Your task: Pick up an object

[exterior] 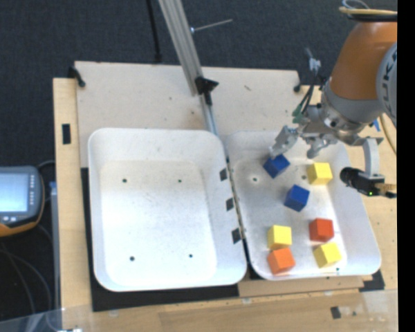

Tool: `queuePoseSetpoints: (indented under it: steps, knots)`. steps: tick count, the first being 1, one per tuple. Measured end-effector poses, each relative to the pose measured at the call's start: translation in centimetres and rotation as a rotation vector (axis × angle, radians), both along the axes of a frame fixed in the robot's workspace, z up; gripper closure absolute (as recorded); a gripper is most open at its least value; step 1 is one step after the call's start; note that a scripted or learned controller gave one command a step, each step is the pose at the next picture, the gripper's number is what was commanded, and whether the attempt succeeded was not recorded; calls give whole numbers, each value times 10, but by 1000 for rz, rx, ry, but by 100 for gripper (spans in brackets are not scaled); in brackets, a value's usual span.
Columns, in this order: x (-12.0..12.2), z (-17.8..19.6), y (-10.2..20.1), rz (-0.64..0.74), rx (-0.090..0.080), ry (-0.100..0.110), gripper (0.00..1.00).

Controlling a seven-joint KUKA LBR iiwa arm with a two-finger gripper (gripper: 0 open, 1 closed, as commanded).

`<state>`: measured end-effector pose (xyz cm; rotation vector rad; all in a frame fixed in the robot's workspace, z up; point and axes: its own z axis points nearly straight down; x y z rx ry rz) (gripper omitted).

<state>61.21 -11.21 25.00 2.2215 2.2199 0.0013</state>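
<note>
A grey KUKA arm (363,61) with an orange band reaches in over the right-hand white bin (356,258), its jaws (301,144) hanging above the bin's far end. Two pale fingers (285,140) splay outward, spread apart with nothing between them. Just below the nearer finger sits a blue cube (277,165), tilted on the bin floor; whether the finger touches it cannot be told from this angle.

All other places are given relative to that blue cube. To its right, near the arm's wrist, lies a yellow cube (319,173). Below and slightly right, a second blue cube (297,198) rests near the bin's middle. Farther down the bin are four more: a yellow cube (279,236) with an orange cube (281,260) just beneath it, almost touching; a red cube (321,229) to their right; and another yellow cube (328,254) just below the red one, close to the bin's near rim.

To the blue cube's left, beyond the bin wall, stands the second white bin (97,185), its floor speckled with dark flecks. Both bins rest on a wooden tabletop (124,95). A slanted metal pole (183,40) rises from the tabletop behind the bins, up and left of the blue cube. At the far left edge sits a small handheld screen unit (10,196).
</note>
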Motion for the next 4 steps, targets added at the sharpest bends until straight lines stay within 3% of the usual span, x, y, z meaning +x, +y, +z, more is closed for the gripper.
queuePoseSetpoints:
  steps: [1,2,3,4]
  knots:
    - [6,302,-9,6,-3,-10,0]
    - [2,297,72,10,1,-1,0]
    - [2,297,67,3,-2,0,0]
    - [14,267,184,11,1,3,0]
